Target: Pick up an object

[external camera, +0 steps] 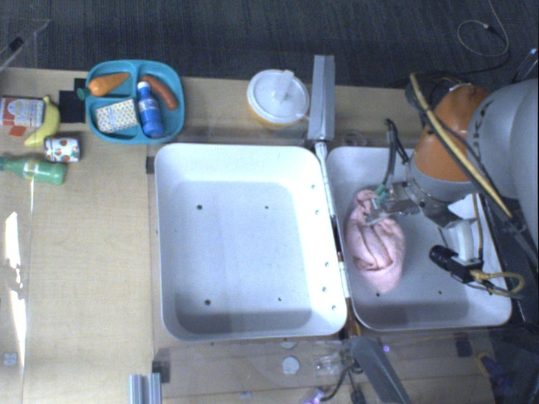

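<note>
cloth [376,241]: pink, bunched, right bin [438,305], right of frame centre
gripper [389,202]: at cloth's top edge; finger state unclear

pink cloth [376,241]: soft pink all over, kinda mottled with paler streaks in the folds
right bin [438,305]: plain white, few tiny dark dots on the floor
left bin [244,238]: same white, same little dark dots
arm [505,141]: light grey, with an orange band [450,137] above the wrist
cable [455,154]: yellowish, running across the orange part
desk [84,268]: pale wood tan
divided tray [135,101]: bright teal-blue
stuff in tray: orange carrot-looking thing [109,83], blue bottle [150,110], white patterned piece [114,115]
lidded cup [279,98]: white lid, yellow rim underneath
banana [45,122]: yellow
bottle on desk [34,170]: green
floor [236,15]: dark blue-grey carpet
</note>
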Robot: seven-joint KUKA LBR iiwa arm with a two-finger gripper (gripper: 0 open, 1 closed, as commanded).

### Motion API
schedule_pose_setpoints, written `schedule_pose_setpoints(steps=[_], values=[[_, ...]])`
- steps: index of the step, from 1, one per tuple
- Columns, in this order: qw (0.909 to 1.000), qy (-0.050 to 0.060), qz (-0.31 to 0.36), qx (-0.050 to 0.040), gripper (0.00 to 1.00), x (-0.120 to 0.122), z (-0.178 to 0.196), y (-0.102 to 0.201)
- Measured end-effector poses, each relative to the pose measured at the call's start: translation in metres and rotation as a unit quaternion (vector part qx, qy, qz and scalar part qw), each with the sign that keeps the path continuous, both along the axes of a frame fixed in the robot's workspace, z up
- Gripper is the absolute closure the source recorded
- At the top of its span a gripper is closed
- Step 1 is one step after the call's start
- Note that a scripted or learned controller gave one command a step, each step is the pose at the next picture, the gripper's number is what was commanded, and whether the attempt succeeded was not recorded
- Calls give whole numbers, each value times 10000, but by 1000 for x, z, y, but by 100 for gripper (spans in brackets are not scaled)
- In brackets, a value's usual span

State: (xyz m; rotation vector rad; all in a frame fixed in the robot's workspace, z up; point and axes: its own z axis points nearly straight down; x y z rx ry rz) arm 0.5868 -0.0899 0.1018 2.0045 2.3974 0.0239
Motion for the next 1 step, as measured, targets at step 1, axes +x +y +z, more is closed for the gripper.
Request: schedule_pose_setpoints(steps=[1], values=[[9999,91,98,-13,100,55,83,12]])
